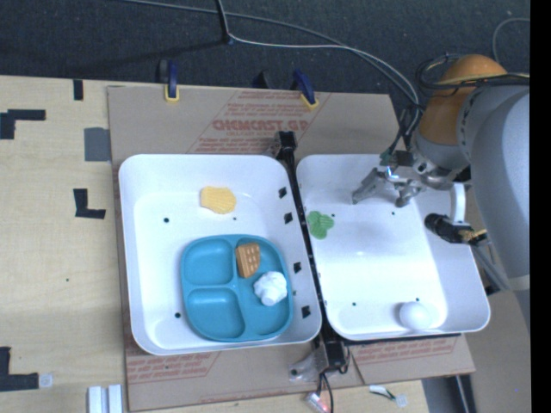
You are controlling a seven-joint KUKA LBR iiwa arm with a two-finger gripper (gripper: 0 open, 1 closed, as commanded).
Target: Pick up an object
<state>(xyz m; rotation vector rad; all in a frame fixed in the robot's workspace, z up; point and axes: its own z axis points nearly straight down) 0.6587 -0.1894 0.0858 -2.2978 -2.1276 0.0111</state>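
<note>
Right bin (448,312): I see a green piece (320,224) by its left wall and a white ball (417,315) near the front edge, both loose and reachable.
Left bin (142,231): a blue tray (207,304) holds 2 bits of toy food (probably kept together as a set).
End effector (389,191): fingers spread, gripping nothing, over the right bin's back.
Arm: I see it reaching in from the right, wrist angled down.

Dark blue carpet (103,24) behind bench; cardboard sheet (250,119) clamped by blue clips (171,83); black cable (284,37) trailing across carpet.
</note>
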